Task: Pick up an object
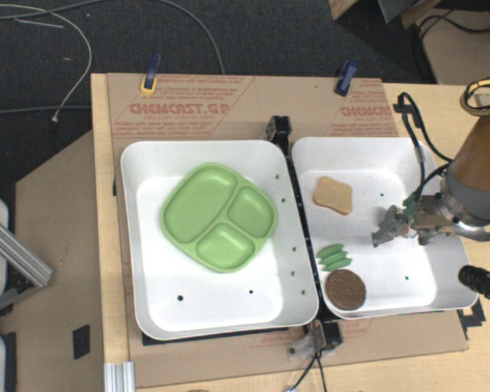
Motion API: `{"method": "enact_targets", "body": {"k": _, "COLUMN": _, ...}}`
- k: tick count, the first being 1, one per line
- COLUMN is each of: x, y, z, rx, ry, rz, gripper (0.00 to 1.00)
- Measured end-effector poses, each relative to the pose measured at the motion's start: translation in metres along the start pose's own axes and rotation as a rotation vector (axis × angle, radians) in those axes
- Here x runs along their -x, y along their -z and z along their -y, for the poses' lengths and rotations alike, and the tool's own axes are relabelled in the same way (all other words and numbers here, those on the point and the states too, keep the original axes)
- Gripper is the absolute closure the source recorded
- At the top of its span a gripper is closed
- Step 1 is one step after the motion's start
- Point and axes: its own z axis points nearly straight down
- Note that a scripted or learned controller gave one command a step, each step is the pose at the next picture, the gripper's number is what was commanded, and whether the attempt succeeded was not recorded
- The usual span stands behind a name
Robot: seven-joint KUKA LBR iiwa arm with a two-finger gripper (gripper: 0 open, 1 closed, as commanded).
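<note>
Targets: three loose things lie in the right-hand shallow white bin (367,149): a tan, bread-like slice (333,194) toward the far left, a small green pea-pod-shaped piece (333,256) near the left wall, and a round brown patty-like disc (345,289) at the near left corner, just beside the pod.
Pincer: the grey two-finger pincer (386,227) hangs over bare bin floor at mid-right, well apart from all three; nothing sits between its fingers, and how wide they stand I cannot tell.
Miss risk: closing where it is would likely catch nothing.
Crowding risk: pod and disc lie so near each other that reaching for one may nudge the other.
Wall risk: disc and pod sit near the bin edge, so a finger could strike the rim.
Flatness risk: the disc and slice look low, so fingers may skid over them.
Neighbour: a green three-compartment plastic plate (219,216) lies in the left white bin (139,219) on the counter (114,104).
</note>
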Motion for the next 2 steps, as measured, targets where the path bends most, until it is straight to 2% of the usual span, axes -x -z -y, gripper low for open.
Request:
{"method": "enact_targets", "body": {"k": 1, "x": 0.0, "y": 0.005, "z": -0.003, "rx": 0.011, "ry": 0.003, "rz": 0.002, "gripper": 0.0}}
{"method": "enact_targets", "body": {"k": 2, "x": 0.008, "y": -0.042, "z": -0.005, "rx": 0.007, "ry": 0.002, "rz": 0.001, "gripper": 0.0}}
